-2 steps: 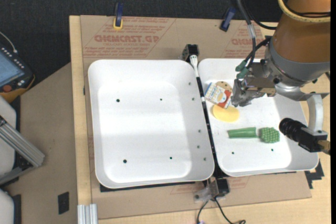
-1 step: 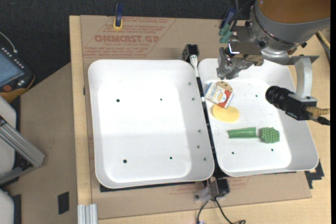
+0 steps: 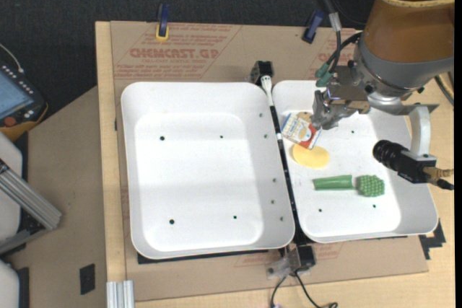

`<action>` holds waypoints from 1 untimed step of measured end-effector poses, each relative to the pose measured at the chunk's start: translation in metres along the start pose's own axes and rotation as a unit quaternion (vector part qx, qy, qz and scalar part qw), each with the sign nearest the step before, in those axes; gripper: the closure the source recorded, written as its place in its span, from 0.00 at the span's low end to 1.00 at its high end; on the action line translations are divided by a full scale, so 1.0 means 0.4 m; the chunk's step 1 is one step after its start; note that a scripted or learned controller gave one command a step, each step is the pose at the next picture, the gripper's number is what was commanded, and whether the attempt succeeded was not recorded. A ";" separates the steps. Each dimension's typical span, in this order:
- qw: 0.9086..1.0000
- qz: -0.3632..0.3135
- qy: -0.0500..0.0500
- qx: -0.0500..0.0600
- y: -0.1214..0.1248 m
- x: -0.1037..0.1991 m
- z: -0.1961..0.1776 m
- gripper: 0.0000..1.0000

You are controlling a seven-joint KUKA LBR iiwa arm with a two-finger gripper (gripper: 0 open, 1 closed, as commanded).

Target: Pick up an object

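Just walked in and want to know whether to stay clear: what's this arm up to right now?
The arm reaches in from the right, its gripper low over the right bin, right at a small white carton with blue and red print. Whether it has hold of the carton is not clear. A yellow disc lies just below the carton, and a green broccoli-like piece sits further forward. The left bin is beside it.

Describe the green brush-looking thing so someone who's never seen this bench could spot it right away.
Look in the right bin, toward its near edge. The green brush lies flat there, a straight handle ending in a round bumpy head. It is the only green item, just below the yellow piece and the small carton.
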State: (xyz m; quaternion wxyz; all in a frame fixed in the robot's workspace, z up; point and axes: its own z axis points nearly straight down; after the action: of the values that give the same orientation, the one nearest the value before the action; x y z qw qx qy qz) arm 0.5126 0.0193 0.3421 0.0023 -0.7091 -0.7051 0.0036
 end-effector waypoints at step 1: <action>1.000 -0.003 0.001 -0.005 0.002 0.007 -0.037 1.00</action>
State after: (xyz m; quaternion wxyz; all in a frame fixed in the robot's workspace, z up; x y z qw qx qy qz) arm 0.5136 0.0222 0.3568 -0.0011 -0.7069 -0.7073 -0.0006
